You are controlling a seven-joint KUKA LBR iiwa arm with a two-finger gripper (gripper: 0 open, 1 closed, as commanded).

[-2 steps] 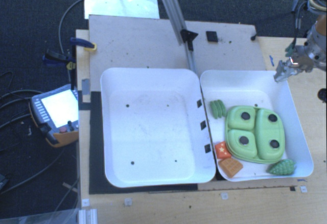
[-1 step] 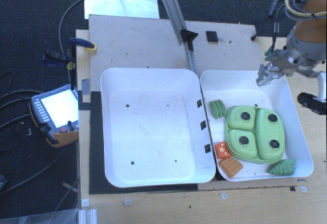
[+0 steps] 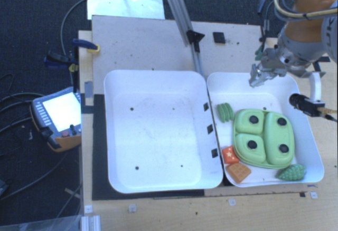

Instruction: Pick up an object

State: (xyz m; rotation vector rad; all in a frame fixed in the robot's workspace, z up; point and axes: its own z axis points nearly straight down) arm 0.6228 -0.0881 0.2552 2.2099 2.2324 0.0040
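The right bin (image 3: pixel 240 90) holds a large light green block with four dark dots (image 3: pixel 264 137), a small ribbed green piece (image 3: pixel 225 112) at its upper left, a red-orange piece (image 3: pixel 230 155), an orange waffle-like piece (image 3: pixel 238 172) and a textured green piece (image 3: pixel 291 173) in the near right corner. My gripper (image 3: pixel 257 78) hangs over the far edge of this bin, well above and behind the green block, touching none of the objects. Nothing shows between its fingertips.
The left bin (image 3: pixel 113 119) lies beside the right one, sharing a middle rim with black clips (image 3: pixel 209 128). A slanted metal pole (image 3: pixel 177 3) crosses the back of the bench. A black part (image 3: pixel 302 103) sticks over the right bin's right rim. A handheld pendant (image 3: pixel 58 116) lies off the bench's left.
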